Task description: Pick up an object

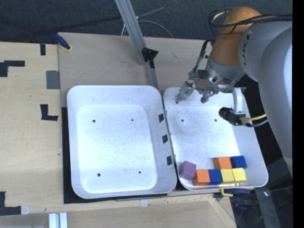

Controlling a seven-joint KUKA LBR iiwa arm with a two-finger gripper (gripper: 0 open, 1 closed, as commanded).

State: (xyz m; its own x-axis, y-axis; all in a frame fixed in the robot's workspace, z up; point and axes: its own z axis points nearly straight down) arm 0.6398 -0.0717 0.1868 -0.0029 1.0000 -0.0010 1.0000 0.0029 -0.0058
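Small blocks lie along the near edge of the right bin (247, 141): a purple block (188, 169), two orange blocks (203, 175) (222, 163), two blue blocks (215, 175) (238, 162) and two yellow blocks (228, 175) (239, 175). My gripper (193, 95) hangs over the far edge of the right bin, well away from the blocks. Its two fingers are spread apart and nothing is between them.
The left bin (114, 139) sits beside the right one, their walls touching in the middle. A slanted metal pole (134, 27) crosses the bench behind the bins. A black fitting with a yellow cable (233, 116) juts over the right bin's right side.
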